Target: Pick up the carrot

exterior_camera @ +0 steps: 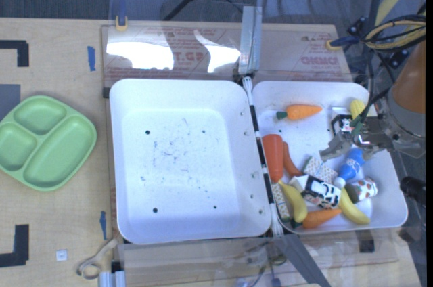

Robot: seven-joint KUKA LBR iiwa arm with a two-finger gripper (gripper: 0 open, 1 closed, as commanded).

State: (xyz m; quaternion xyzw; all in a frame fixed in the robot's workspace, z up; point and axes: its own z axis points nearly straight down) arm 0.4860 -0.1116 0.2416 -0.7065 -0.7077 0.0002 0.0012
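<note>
Carrot (pixel 302 112) in right white bin (pixel 389 211)

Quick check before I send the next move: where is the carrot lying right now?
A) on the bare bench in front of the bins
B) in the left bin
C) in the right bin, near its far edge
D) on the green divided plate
C: the carrot lies in the right bin, near its far edge, apart from the pile of toys nearer the camera.
</note>
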